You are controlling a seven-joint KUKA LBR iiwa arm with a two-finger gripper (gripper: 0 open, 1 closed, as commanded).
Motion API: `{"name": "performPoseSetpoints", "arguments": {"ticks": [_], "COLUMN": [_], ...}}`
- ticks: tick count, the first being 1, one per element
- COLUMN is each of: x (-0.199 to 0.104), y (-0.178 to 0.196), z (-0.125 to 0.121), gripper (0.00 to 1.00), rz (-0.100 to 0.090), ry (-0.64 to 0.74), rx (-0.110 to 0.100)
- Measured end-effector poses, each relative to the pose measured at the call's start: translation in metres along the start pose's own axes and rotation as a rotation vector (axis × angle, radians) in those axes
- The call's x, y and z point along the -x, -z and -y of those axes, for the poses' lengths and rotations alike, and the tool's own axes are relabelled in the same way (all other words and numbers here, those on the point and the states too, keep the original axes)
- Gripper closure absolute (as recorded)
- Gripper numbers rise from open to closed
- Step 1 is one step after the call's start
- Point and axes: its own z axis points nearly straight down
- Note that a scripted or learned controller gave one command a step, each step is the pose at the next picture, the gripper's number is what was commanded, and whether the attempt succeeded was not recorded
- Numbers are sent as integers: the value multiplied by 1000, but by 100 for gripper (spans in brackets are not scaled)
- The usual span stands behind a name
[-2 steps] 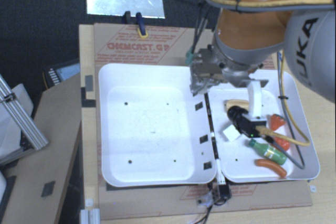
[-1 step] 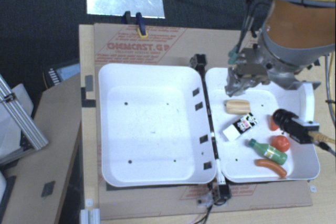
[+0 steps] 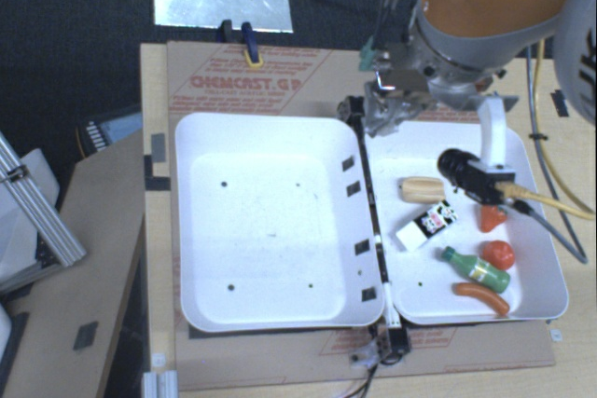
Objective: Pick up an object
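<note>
A bench (image 3: 154, 89) topped with a printed cardboard sheet (image 3: 247, 75) carries two shallow white bins side by side: the left bin (image 3: 270, 228) and the right bin (image 3: 541, 284), their inner edges touching along a clipped seam.

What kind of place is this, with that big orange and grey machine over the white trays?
Most likely a robotics lab test bench. A robot arm hangs over two shallow white bins set on cardboard, and the right one holds toy food for practice, such as a small green bottle and a sausage.
</note>
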Motion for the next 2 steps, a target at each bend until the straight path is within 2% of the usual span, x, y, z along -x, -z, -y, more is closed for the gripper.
{"name": "performPoseSetpoints", "arguments": {"ticks": [1,2], "x": [-38,1], "y": [1,-10], "z": [-51,8], "gripper": [100,100], "rz": [0,1], "ry": [1,-7], "rx": [0,-7]}}
